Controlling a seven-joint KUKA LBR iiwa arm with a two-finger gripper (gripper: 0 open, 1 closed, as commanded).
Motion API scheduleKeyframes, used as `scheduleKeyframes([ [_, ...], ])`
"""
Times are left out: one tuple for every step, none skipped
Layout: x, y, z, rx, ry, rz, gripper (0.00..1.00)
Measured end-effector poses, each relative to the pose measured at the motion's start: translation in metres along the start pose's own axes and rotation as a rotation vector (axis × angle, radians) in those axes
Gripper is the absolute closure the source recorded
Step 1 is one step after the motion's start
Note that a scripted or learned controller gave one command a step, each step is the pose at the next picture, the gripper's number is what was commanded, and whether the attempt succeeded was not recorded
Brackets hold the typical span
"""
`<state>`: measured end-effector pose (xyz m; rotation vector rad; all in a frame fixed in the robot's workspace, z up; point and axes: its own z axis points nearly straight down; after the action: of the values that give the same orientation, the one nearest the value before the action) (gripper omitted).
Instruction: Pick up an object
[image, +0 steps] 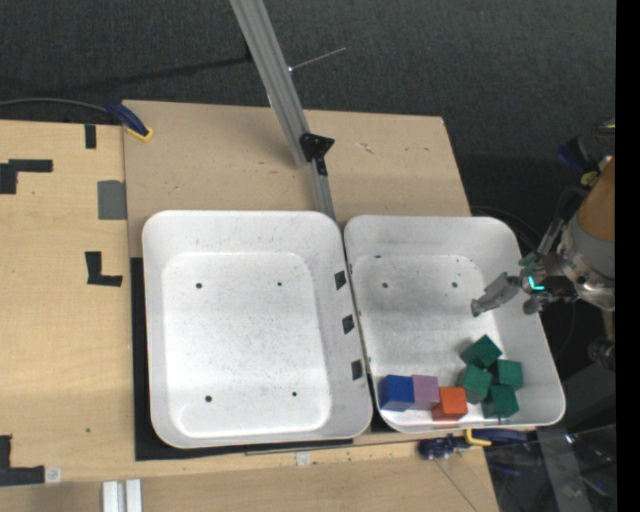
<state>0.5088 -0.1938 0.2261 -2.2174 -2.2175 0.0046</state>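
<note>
Several small blocks lie in the near right corner of the right bin (420, 250): a blue block (397, 390), a pale purple block (426, 390), an orange block (452, 401) and several green blocks (490, 375). My gripper (508, 302) hangs over the right bin's right side, above and a little behind the green blocks. Its fingers are spread open with nothing between them.
The left bin (245, 320) sits beside the right one. A slanted metal pole (285, 90) with a black clamp runs down to the gap between the bins. Black tape marks and a blue-yellow clip (130, 118) lie on the wooden bench at left.
</note>
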Motion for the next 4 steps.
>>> scheduleKeyframes([
  [0.000, 0.001, -0.002, -0.005, -0.001, -0.002, 0.00],
  [-0.003, -0.006, 0.059, 0.002, 0.000, 0.000, 0.00],
  [-0.005, -0.007, 0.103, 0.001, -0.001, 0.000, 0.00],
  [-0.005, -0.007, 0.135, -0.005, -0.004, -0.001, 0.00],
])
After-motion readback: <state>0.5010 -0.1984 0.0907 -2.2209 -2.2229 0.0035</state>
